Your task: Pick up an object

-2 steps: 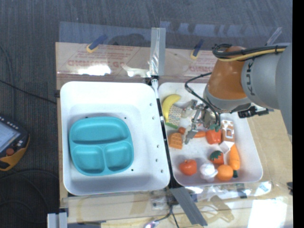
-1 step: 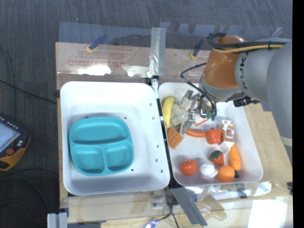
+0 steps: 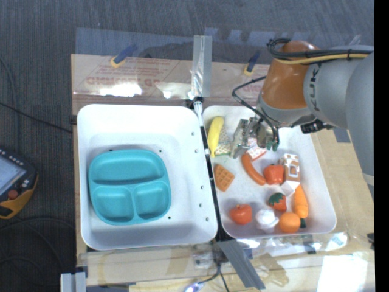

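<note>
Two white bins sit side by side on the desk. One, the left bin (image 3: 140, 117), holds a teal divided tray (image 3: 129, 185). Its neighbour, the right bin (image 3: 322, 181), holds toy food: a banana (image 3: 214, 134), waffle (image 3: 223, 177), sausage (image 3: 253, 168), tomato (image 3: 241, 213) and carrot (image 3: 299, 200). Above its upper part, near the banana, hangs the claw (image 3: 250, 137); its opening cannot be told.

Tray (image 3: 128, 184) in left bin (image 3: 143, 117); banana (image 3: 214, 134), carrot (image 3: 300, 201) in right bin (image 3: 320, 181).

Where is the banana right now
In the camera view the banana lies in the right bin, at its upper-left corner against the wall shared with the left bin, just left of the gripper and above the waffle.
</note>
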You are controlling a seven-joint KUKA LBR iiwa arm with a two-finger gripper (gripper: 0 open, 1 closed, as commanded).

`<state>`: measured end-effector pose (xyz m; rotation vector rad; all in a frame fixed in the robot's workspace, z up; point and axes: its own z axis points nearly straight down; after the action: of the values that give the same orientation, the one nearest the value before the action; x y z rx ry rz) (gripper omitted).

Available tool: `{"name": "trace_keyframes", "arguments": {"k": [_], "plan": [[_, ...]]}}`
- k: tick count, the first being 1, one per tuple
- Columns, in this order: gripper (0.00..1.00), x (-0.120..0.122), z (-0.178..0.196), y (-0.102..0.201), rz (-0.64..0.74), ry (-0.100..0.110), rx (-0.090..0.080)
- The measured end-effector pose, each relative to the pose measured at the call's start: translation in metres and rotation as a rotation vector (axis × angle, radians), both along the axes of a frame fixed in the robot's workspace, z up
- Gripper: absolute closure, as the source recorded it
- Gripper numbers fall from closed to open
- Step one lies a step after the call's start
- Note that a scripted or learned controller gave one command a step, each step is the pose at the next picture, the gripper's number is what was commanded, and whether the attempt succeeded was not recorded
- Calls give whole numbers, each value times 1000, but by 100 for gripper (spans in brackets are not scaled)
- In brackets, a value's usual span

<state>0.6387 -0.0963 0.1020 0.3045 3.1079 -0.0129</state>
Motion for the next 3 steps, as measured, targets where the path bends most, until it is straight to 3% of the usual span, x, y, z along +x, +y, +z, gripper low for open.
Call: {"name": "trace_keyframes", "arguments": {"k": [1, 2, 3], "plan": [[0, 0, 0, 1, 1, 0, 1], [0, -59, -11, 2, -28, 4, 6], [100, -57, 0, 2, -26, -1, 3]]}}
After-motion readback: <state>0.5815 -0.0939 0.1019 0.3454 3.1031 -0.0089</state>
